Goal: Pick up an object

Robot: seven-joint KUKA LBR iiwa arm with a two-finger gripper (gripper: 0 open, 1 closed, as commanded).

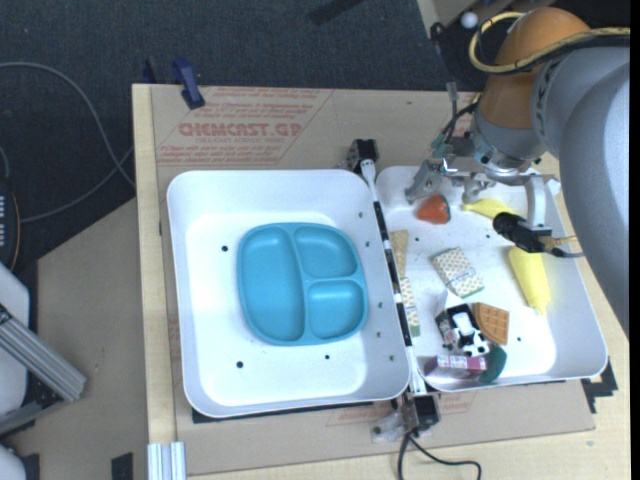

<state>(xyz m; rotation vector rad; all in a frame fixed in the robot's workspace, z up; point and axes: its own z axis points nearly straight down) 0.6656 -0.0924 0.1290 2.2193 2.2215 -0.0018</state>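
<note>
The gripper (437, 180) hangs low over the far end of the right bin (565, 340), just above a small orange-red object (432, 209) that lies on the bin floor near the wall shared with the left bin (200, 223). Nothing shows plainly in its grasp, and whether it is released or clenched I cannot tell from this angle.

The rest of the right bin's load sits nearer the camera. A yellow banana (530, 276) lies lengthwise along the right side. A small checkered packet (457, 270) rests near the middle, tilted. Closer still are a brown waffle-patterned piece (492, 320) and, just beside it, a small black-and-white toy (462, 332). At the near wall lie a pinkish tube-like thing (452, 364) and a dark green item (495, 360), touching or nearly so.

The left bin holds one thing, a blue divided plate (300, 280), set right side up about the middle. Both bins stand on a cardboard sheet (250, 128) printed in red, laid over the worktop.
</note>
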